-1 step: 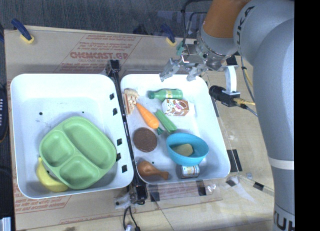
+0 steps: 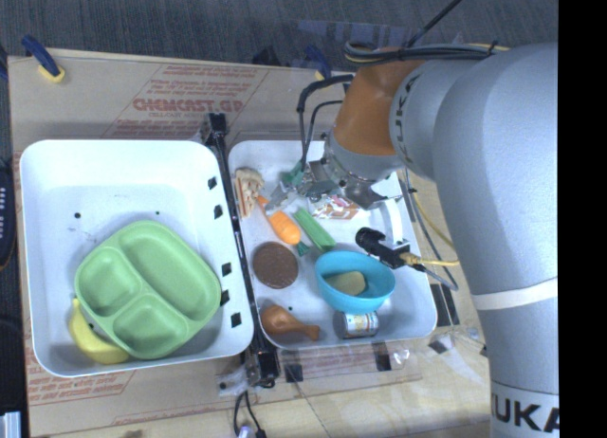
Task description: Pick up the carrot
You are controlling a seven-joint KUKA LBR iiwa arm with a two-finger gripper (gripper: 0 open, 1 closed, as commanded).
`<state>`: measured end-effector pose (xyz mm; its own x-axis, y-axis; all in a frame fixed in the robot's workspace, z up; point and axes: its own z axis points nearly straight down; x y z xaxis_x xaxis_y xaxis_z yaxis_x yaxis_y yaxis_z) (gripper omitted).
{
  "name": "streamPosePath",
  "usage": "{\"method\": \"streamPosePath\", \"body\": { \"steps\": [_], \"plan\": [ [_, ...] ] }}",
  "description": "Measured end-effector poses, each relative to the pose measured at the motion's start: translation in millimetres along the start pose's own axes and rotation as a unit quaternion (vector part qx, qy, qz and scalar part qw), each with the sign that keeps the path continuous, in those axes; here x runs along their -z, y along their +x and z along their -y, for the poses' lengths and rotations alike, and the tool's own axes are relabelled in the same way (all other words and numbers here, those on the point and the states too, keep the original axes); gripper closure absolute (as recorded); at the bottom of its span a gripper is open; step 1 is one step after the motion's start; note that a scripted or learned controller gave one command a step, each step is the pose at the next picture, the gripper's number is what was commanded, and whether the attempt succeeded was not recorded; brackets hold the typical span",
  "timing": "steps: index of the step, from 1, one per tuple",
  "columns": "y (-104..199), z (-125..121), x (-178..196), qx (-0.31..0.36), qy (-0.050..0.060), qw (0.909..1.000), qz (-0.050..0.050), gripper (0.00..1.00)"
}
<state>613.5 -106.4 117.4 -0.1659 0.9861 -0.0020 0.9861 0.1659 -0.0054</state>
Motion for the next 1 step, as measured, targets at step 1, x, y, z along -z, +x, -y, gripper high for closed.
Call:
{"method": "streamPosePath", "body": {
  "steps": [1],
  "plan": [
    [6.7, -5.5, -8.5, -0.178, -0.017, 0.9839, -0.001, 0.0]
  ]
}}
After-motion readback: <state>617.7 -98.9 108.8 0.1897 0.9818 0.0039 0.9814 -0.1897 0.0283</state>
